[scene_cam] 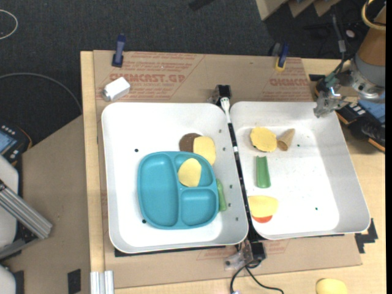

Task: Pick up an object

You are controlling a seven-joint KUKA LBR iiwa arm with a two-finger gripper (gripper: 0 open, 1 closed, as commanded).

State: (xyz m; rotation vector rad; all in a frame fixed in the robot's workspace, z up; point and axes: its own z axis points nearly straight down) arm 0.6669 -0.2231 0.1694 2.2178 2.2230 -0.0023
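The right bin (312,182) holds a flat yellow round piece (263,139), a tan cone (286,139) beside it, a green stick (262,171) and a yellow-and-red piece (263,207). My gripper (323,106) hangs over the far right corner of this bin, right of the cone and apart from every object. Nothing shows in it. In the left bin (122,133) lies a blue divided tray (162,192) with a yellow piece (190,173) on it. Behind the tray are a brown disc (188,142) and another yellow piece (205,147).
A small green item (221,196) lies against the tray's right side. On the board behind the bins are a white block (116,89) and two blue clamps (119,49) (281,56). A yellow object (331,286) sits on the bench at bottom right.
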